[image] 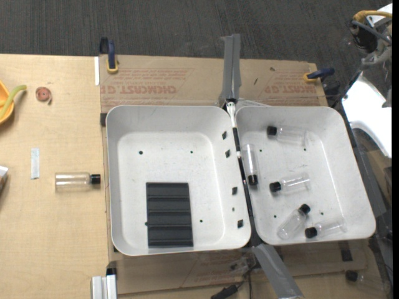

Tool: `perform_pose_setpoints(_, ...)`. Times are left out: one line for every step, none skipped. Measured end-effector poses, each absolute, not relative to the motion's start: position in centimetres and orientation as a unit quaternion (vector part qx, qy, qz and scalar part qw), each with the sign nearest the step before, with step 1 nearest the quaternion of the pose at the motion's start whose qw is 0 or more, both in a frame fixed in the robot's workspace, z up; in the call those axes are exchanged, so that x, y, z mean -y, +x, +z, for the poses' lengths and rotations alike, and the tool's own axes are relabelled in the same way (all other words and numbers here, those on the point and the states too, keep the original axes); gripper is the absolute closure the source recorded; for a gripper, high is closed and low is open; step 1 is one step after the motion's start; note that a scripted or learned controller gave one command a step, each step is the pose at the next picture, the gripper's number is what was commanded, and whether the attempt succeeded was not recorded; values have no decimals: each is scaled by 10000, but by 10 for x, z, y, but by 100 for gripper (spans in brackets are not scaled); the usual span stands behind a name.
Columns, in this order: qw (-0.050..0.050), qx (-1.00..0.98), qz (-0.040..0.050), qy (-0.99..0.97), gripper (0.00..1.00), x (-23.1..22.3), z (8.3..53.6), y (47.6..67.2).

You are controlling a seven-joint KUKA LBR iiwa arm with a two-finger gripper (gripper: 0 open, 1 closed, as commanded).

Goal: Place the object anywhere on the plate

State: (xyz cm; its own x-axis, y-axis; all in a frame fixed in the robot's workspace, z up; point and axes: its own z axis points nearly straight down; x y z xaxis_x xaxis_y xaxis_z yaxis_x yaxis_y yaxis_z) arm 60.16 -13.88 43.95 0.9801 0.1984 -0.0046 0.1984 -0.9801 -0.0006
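A black ridged plate lies flat in the left bin, near its front wall. In the right bin lie several clear vials with black caps. One vial is at the back and another lies along the left wall. A third rests in the middle. Two more sit close together at the front. All lie on their sides. Part of the arm, with its orange band, is at the top right, outside the bins.
Another capped vial lies on the wooden bench left of the bins. A white strip, a small red disc and an orange item are further left. Clamps hold the cardboard behind the bins.
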Motion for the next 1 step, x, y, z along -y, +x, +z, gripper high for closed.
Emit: perform_pose_setpoints(4,1003,33,-9950,0,223,440,567)
